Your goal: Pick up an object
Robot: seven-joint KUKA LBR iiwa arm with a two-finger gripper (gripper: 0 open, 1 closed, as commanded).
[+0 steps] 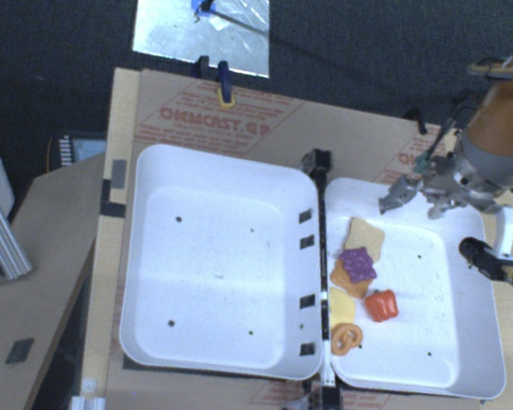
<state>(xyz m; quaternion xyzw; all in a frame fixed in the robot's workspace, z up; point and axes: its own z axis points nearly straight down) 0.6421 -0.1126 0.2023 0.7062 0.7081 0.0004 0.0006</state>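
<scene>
I see my gripper [418, 201] spread open, holding nothing, with the purple toy [358, 262] below-left of it.

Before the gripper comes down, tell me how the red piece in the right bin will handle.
The red piece looks small, glossy and rounded, so it is probably light and may slip or roll when nudged. It lies beside the purple piece and yellow slab, so a push could shift those too. The gripper hovers over the bin's far edge.

Smooth white plastic bins [231, 186] on matt brown cardboard [250, 118]
</scene>
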